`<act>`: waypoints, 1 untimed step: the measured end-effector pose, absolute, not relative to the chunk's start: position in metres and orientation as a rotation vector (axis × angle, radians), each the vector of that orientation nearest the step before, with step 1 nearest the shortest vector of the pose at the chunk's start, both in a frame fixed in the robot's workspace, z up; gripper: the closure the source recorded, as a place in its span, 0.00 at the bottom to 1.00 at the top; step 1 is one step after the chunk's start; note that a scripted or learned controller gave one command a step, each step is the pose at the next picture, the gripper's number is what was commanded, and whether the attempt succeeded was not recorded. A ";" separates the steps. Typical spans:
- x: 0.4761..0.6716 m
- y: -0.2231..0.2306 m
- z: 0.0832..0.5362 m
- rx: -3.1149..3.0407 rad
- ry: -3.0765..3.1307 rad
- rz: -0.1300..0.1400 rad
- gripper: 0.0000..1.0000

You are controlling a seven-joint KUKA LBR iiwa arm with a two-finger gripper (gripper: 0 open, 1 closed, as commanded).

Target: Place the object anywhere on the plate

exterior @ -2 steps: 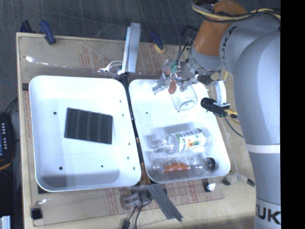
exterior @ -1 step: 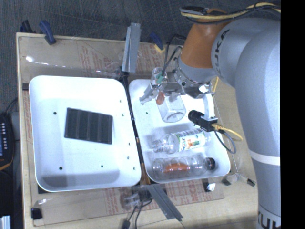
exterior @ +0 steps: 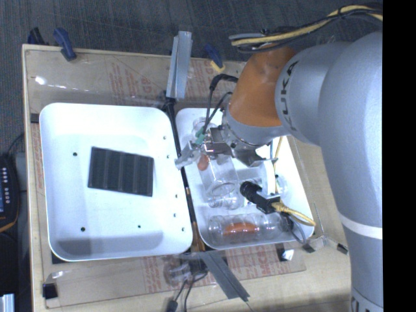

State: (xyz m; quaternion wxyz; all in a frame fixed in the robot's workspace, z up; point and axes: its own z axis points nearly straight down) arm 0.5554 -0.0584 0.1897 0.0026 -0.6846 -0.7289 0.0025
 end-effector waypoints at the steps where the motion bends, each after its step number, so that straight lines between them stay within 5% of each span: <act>1: 0.575 0.017 0.223 -2.174 -2.262 0.007 1.00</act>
